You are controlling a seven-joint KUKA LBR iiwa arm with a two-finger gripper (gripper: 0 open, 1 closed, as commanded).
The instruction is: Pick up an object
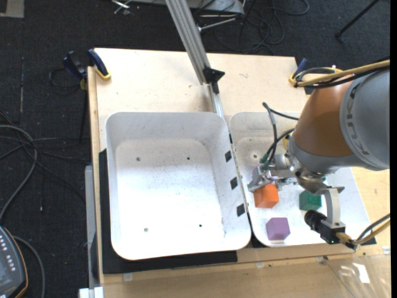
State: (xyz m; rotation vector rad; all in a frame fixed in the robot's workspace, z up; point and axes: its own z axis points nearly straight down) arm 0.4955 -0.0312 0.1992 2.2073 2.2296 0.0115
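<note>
In the right bin (247,143) lie three blocks. An orange block (267,196) sits near the bin's left wall, a purple block (278,228) is close to the front rim, and a green block (309,200) is partly hidden under the arm. My gripper (263,181) hangs directly over the top edge of the orange block, at or touching it. The wrist and cables cover the gripper's tips. The grey and orange arm (338,126) fills the right side of that bin.
The left bin (111,166) stands beside the right one, sharing a raised divider wall with black clips (234,182). A slanted metal rail (189,33) runs down to the bins' back edge. A black fitting (322,224) on the arm juts out over the front right corner.
</note>
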